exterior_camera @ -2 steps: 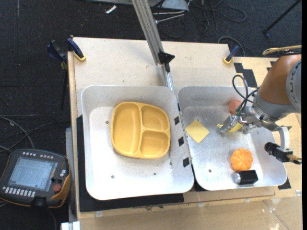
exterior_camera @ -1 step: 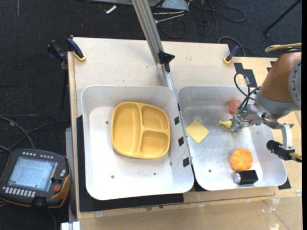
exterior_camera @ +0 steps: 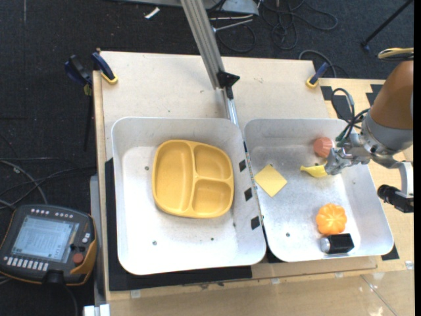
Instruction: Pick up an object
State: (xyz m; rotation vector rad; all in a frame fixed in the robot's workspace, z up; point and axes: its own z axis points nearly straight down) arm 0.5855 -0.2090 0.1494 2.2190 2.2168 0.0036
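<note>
Right bin (exterior_camera: 368,242) holds loose items spread apart, so each is free for separate grasp: yellow square piece (exterior_camera: 271,180), orange fruit (exterior_camera: 331,218), black cylinder (exterior_camera: 338,243), pink ball (exterior_camera: 321,145), small yellow object (exterior_camera: 315,170). Left bin (exterior_camera: 131,242) holds yellow divided tray (exterior_camera: 193,178). Gripper (exterior_camera: 334,162) low at small yellow object, touching or just beside it, pink ball near behind. Probably this object is target. Fingers: cannot tell if open or closed, too small, view slanted. No item visibly held.

Small yellow banana-like piece (exterior_camera: 314,170) – lying flat in right bin (exterior_camera: 289,242).
</note>
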